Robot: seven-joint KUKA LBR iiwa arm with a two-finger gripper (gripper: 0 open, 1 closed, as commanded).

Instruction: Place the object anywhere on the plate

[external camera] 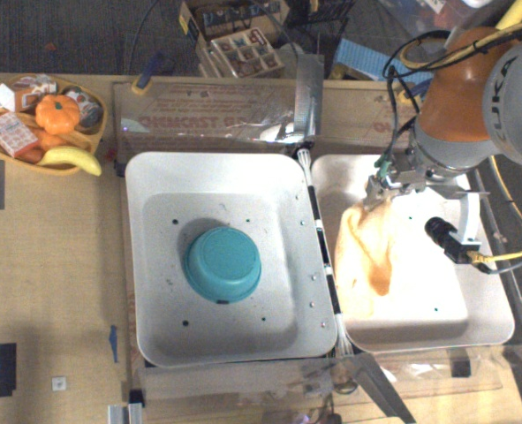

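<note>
Gripper [386, 184] hangs over the right bin [486, 312], jaws closed on the top edge of an orange cloth [369, 250] that trails down to the bin floor. Teal plate [223, 263] sits bare in the left bin [155, 201], well apart. Assessment: pickup under way; transfer and release outstanding.

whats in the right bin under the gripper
An orange-yellow cloth lies in the right bin, its top corner reaching up to the gripper. Whatever lies beneath the cloth is covered. The teal plate sits in the left bin.
</note>
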